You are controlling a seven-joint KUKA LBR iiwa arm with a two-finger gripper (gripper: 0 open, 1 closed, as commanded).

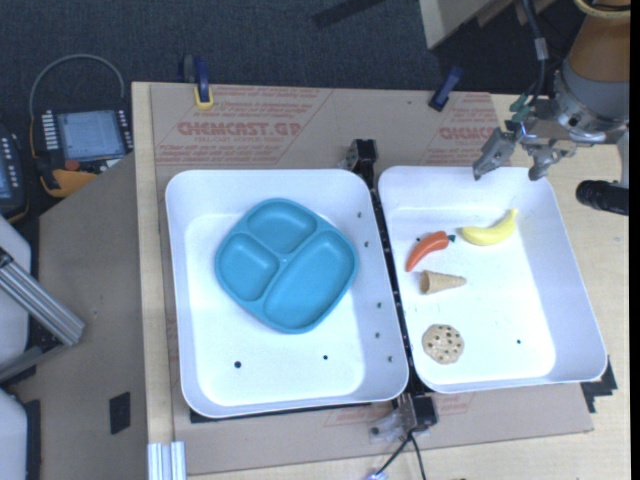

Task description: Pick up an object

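Camera view, upper right: we see the gripper (514,161) with fingers spread apart, holding nothing, above the right bin (575,298); banana (488,230), carrot (427,248), cone (440,281), cookie (442,343) lie below.

Claw (512,166) upper right, fingers spread, empty.

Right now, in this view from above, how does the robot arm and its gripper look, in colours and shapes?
The grey round-bodied robot arm carries a broad orange band above the wrist. Below it sits a pale grey metal wrist block with small teal parts. The two-finger gripper ends in two thin dark jaws, narrow and pointed at the tips. A thin black cable runs down beside the arm.
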